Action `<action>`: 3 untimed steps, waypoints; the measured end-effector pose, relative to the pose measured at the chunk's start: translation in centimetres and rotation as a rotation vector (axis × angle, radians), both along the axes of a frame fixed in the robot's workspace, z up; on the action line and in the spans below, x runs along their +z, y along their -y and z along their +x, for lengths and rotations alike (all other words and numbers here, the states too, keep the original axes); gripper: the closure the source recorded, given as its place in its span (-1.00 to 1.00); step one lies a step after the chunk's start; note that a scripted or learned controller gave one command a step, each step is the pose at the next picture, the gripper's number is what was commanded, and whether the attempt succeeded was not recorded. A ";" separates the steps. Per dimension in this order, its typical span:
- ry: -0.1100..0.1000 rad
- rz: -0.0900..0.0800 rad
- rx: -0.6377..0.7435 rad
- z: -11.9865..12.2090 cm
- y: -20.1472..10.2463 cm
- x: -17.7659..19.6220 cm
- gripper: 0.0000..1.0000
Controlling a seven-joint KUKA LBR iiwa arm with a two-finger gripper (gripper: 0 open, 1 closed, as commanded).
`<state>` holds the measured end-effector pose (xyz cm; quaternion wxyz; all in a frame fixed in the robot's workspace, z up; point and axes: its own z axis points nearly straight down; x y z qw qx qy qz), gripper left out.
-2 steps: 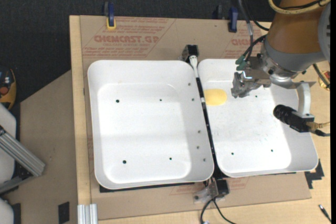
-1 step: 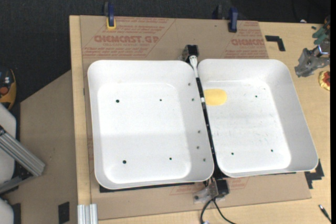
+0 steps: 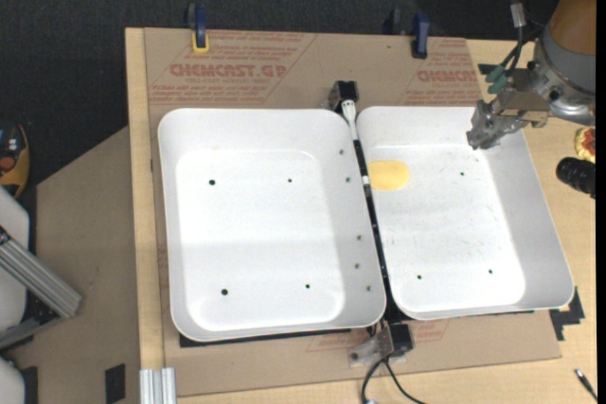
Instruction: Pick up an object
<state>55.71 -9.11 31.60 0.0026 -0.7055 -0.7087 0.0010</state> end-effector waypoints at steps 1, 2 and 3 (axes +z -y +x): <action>0.011 -0.003 -0.003 0.9 -1.4 4.6 1.00; 0.000 -0.001 0.000 1.9 -8.9 -1.5 1.00; 0.012 -0.002 -0.001 1.6 -11.0 4.9 1.00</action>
